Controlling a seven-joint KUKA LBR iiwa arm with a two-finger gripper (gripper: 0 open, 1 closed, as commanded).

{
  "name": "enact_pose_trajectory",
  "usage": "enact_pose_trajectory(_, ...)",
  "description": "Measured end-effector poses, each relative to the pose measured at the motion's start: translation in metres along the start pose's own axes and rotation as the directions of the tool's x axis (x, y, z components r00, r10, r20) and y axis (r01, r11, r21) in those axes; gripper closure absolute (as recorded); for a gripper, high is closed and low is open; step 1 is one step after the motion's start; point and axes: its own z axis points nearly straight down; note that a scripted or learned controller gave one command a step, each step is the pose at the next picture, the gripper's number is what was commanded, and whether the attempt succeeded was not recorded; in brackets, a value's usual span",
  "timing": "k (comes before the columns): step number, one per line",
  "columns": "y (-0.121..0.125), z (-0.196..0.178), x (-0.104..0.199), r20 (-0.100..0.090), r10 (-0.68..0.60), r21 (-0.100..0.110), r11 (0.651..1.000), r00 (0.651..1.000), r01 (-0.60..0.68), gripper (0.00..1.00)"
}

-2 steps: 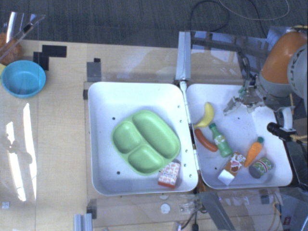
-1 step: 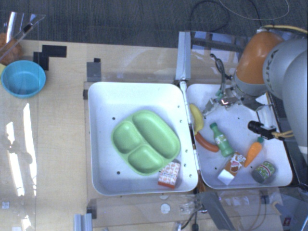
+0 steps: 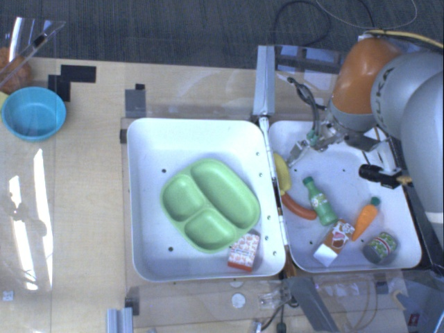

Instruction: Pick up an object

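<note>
The tool (image 3: 310,143) sits over the rear left part of the right bin (image 3: 409,255), at the end of the grey arm (image 3: 409,109) with its orange band (image 3: 361,75); whether it is released or clenched cannot be told from this angle, and nothing is seen held in it. The nearest item is a yellow banana (image 3: 282,173), lying just beside the bin's left wall, a little in front of and left of the tool. Farther forward lie a green bottle (image 3: 318,201) and, touching it on the left, a red sausage (image 3: 298,207). A small carton (image 3: 333,241), a carrot (image 3: 367,217) and a round tin (image 3: 380,247) occupy the front right area, well apart from the tool. The left bin (image 3: 149,186) holds a green divided plate (image 3: 210,205) and a small red box (image 3: 243,252) at its front edge. A blue bowl (image 3: 33,113) stands on the surface (image 3: 62,241) at far left.
</note>
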Motion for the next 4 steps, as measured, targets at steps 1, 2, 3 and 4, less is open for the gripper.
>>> enact_pose_trajectory(1,0.000,0.000,0.000,0.000,0.000,0.000,1.000,1.000,0.000,0.00)
enact_pose_trajectory(2,-0.011,-0.001,0.008,0.006,-0.098,-0.015,0.995,0.995,0.098,0.00)
enact_pose_trajectory(3,-0.011,-0.001,0.008,0.006,-0.098,-0.016,0.995,0.995,0.098,0.00)
enact_pose_trajectory(4,-0.011,-0.001,0.008,0.006,-0.098,-0.016,0.995,0.995,0.098,0.00)
